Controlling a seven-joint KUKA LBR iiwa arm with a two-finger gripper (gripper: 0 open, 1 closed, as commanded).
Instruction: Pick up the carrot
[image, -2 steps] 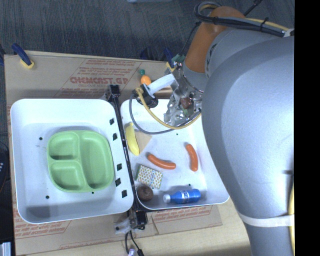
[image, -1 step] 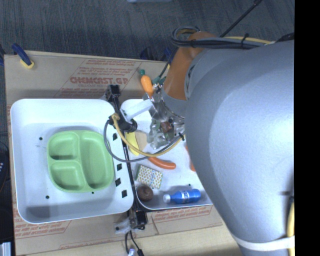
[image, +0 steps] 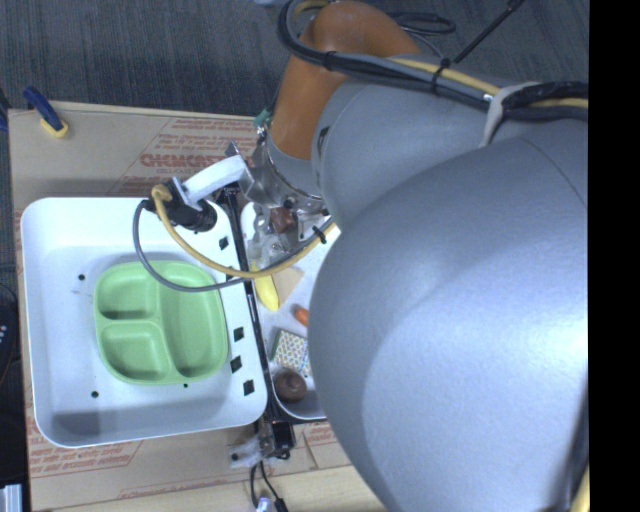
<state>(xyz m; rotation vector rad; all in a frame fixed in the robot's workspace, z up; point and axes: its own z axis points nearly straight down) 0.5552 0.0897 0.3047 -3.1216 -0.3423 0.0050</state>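
The arm's grey body covers most of the right bin (image: 300, 405), and the gripper (image: 272, 240) hangs over that bin's upper left corner, at about eleven o'clock from frame centre; whether it is released or clenched I cannot tell. A small orange sliver (image: 301, 316) at roughly six o'clock from the gripper, just below a yellow piece (image: 267, 291), is probably the carrot, though little of it shows. The step looks like the approach, so the next move calls for shifting toward six o'clock and descending over the sliver, clear of the yellow piece; the green tray (image: 160, 322) in the left bin (image: 60, 230) plays no part.
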